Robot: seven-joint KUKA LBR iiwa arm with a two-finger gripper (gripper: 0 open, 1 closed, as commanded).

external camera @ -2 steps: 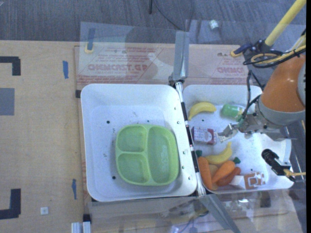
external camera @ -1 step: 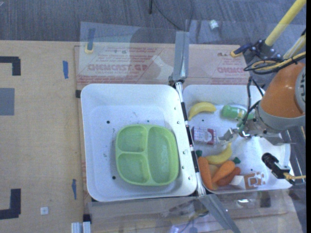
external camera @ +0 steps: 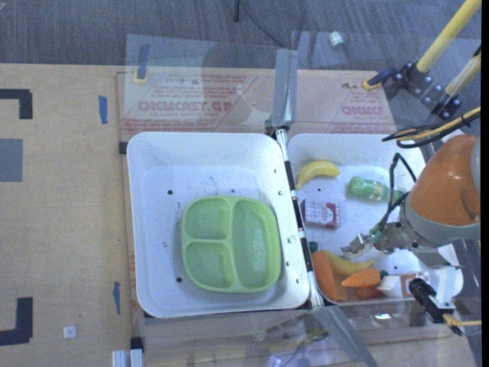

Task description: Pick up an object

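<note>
The arm is reaching in from the right of the frame, its gripper (external camera: 372,241) hanging low over the right bin (external camera: 348,145); whether it is spread or pressed together cannot be told. Candidate objects are lying loose there: a curved yellow banana (external camera: 317,171), a glossy green item (external camera: 367,189), a flat red packet (external camera: 320,214) and smooth orange carrots (external camera: 341,275). A green divided tray (external camera: 229,244) is sitting in the left bin (external camera: 153,159).

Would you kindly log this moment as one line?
pincer: low in right white bin | nearest: orange plastic carrot | grasp: unconfirmed
</note>
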